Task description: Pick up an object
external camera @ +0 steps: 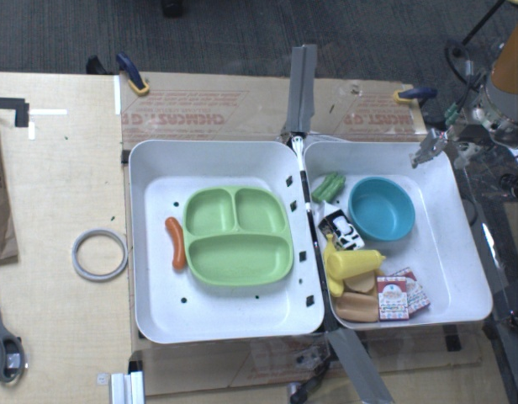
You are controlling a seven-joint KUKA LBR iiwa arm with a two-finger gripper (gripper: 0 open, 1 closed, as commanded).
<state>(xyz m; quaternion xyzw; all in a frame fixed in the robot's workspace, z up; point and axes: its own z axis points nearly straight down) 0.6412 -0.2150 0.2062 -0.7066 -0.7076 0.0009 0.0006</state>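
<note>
Hovering gripper (429,148), state unclear | bins: 2 | bowl (381,209): 1 | tray (238,235): 1

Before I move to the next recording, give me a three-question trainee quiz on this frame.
1. True or false: the green divided plate sits in the left bin.
2. Which lies beside that plate? A) blue bowl B) orange carrot-like toy C) red card packet
3. Fill in: the blue bowl is in the ____ bin.

Key: 1 true. 2 B, the orange toy. 3 right.
</note>
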